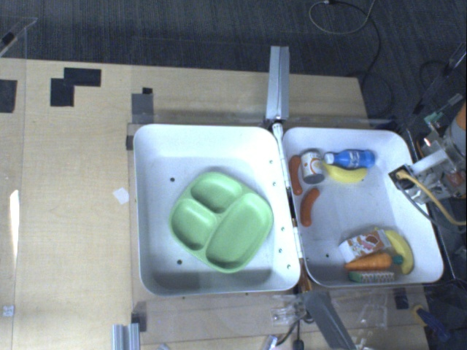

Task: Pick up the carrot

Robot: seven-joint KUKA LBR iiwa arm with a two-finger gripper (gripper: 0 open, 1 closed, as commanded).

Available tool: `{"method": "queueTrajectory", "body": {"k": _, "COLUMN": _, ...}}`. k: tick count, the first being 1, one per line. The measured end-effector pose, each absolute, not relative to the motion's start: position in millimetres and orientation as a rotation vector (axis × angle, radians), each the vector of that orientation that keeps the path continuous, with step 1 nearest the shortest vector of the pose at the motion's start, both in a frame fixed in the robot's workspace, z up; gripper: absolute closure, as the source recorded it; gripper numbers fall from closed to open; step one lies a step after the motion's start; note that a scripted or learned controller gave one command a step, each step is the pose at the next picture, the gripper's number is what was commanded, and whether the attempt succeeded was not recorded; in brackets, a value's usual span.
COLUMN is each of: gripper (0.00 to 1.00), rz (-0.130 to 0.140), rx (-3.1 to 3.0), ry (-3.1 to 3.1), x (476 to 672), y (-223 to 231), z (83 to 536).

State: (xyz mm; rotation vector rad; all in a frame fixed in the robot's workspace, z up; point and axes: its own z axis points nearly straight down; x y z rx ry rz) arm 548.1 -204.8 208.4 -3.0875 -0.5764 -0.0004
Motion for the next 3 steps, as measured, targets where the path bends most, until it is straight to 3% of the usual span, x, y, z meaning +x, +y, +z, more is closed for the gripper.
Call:
{"method": "queueTrajectory", "body": {"k": 1, "gripper": 1.00, "rz": -0.004, "rx": -3.125, "ry": -0.329, "x": 598.2, "y": -204, "z": 194}}
{"method": "queueTrajectory", "body": {"k": 2, "gripper": 1.00, "rz": -0.007, "rx": -3.125, "ry": -0.336, "x": 663.8, "y": -204, "z": 201}}
{"method": "queueTrajectory", "body": {"k": 3, "gripper": 1.00, "rz": -0.005, "rx": -3.125, "ry": -0.325, "x": 614.0, "y": -205, "z": 205}}
